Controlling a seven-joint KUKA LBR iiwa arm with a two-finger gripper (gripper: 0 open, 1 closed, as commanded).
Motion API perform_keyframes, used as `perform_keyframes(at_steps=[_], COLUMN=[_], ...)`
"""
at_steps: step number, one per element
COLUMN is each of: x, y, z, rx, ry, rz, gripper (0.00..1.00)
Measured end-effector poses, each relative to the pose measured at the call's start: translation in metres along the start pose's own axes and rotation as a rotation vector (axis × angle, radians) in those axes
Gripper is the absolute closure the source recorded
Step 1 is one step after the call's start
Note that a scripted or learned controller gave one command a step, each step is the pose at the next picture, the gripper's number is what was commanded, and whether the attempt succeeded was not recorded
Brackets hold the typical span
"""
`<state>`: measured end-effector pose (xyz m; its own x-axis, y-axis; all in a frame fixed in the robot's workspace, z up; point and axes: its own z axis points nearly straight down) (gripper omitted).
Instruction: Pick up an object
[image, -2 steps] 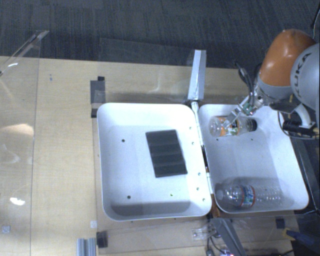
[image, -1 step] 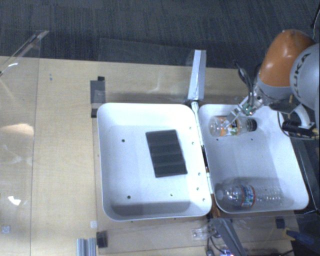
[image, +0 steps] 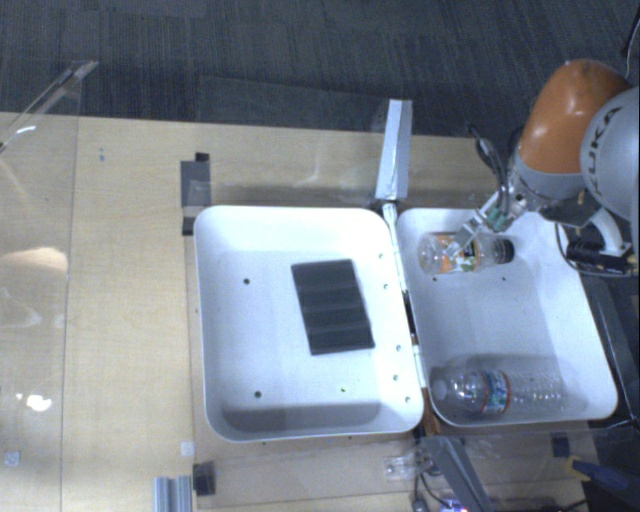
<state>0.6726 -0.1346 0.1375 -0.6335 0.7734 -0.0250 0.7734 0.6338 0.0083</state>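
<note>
Lying on side near far wall of right bin (image: 585, 330), small clear bottle with dark cap (image: 462, 252), cap toward arm. Bare floor between it and larger clear bottle (image: 497, 391) against near rim. Gripper (image: 478, 232) down on small bottle's top; finger spread and grip impossible to judge. Left bin (image: 230, 320) holds dark ribbed block (image: 332, 306), centred, clear of walls.

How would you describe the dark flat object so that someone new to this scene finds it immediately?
Look at the left white bin, the wider of the two. Near its middle lies a dark ribbed rectangular pad, flat on the floor and slightly tilted. Unlike the two clear plastic bottles in the right bin, it is opaque, black and flat.
</note>
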Motion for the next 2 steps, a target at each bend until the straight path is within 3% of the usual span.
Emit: perform_keyframes(at_steps=[2], x=[0.0006], y=[0.0011], z=[0.0], rx=[-0.002], ry=[0.0], rz=[0.027], gripper=[0.0])
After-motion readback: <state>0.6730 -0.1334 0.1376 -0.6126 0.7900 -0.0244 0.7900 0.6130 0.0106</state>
